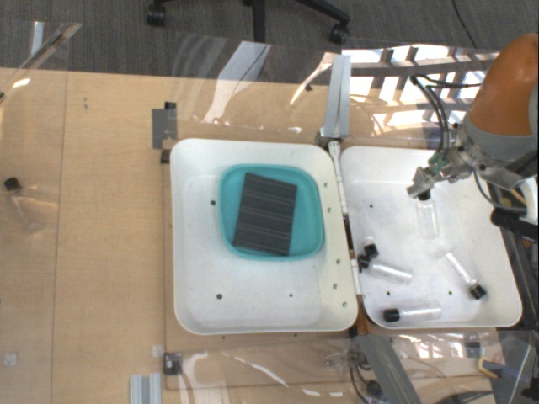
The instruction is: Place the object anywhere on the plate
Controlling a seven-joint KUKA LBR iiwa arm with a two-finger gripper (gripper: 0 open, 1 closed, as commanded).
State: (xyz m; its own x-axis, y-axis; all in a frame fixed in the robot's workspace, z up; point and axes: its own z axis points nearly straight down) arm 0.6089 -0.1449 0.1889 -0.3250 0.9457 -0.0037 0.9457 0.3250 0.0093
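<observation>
In the camera view, above the right bin's [505, 310] far half, the gripper [421, 183] is hovering; its grip cannot be told. A clear vial [428, 219] is lying just below it, long axis running near-to-far, the teal plate [313, 217] well left.

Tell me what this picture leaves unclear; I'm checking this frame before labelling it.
- Claw: too small and blurred in the camera view to tell open from shut.
- Clear tube just below the claw: see-through against the white right bin, so its outline and any contact with the claw stay uncertain.
- Plate: its middle is hidden by the dark ridged block.
- Arm: cut off by the right edge.
</observation>
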